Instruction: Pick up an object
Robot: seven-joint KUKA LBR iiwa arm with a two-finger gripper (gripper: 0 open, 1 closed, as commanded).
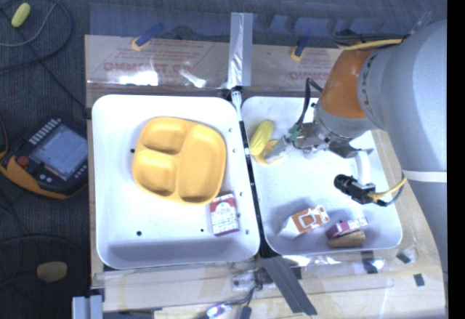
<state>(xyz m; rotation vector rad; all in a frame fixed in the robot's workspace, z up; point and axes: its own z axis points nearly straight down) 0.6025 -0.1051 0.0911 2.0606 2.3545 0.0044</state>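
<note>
Right bin, upper-left corner: gripper (285, 144) sits low beside the yellow banana (260, 136), next to the divider between the 2 bins.
Gripper state: its tip is blurred against a pale yellowish object (275, 153); I cannot tell how it stands or whether it has hold of anything.
Arm: grey arm (414, 92) with orange band (340, 89) covers the right bin's upper-right part.
Right bin (320, 190): bare floor across the middle; orange-and-white packet (309, 219) and brown-and-red item (346, 232) lie near the front wall, well apart from the gripper.
Left bin (116, 187): yellow divided tray (180, 158) fills the centre; small red box (224, 214) lies near the right wall, toward the front corner.
Open room, left bin: bare strip along the left wall and front wall.
Outside the bins: handheld controller (51, 158) on the floor at left.
</note>
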